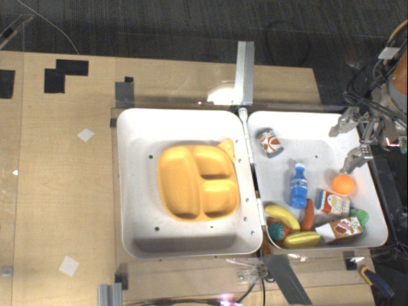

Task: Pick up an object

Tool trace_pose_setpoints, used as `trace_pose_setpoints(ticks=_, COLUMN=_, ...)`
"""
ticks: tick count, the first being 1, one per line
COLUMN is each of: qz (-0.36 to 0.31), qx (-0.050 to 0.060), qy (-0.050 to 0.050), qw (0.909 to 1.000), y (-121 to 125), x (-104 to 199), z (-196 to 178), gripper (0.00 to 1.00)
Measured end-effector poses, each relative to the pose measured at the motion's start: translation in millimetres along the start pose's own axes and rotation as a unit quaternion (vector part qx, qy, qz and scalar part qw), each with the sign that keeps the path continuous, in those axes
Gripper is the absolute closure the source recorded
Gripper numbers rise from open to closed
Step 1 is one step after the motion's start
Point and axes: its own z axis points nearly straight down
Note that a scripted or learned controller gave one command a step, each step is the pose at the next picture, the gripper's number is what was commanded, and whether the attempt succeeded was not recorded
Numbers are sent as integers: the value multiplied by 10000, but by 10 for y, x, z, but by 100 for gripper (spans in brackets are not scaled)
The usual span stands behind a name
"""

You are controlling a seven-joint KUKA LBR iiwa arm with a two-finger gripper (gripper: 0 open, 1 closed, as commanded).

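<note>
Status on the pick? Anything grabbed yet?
Nothing picked yet. The gripper hangs at the right bin's right side, just above the orange ball, with nothing between its fingers. The blue bottle, bananas and small can lie in the bin. The descent, grasp and lift remain.

grey metal gripper (354, 146) with slim silver fingers, black cables, an orange band above
</note>
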Motion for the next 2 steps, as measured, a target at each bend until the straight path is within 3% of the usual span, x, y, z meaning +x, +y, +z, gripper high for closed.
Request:
trace_pose_setpoints(ticks=1, qz=-572, qx=13, qy=-59, qw=9983, y=14, x=-378, z=-1309, gripper=0)
trace_pose_setpoints(ticks=2, qz=-2463, qx=-24, qy=27, qw=9692, y=-455, x=-225, z=53, gripper=0)
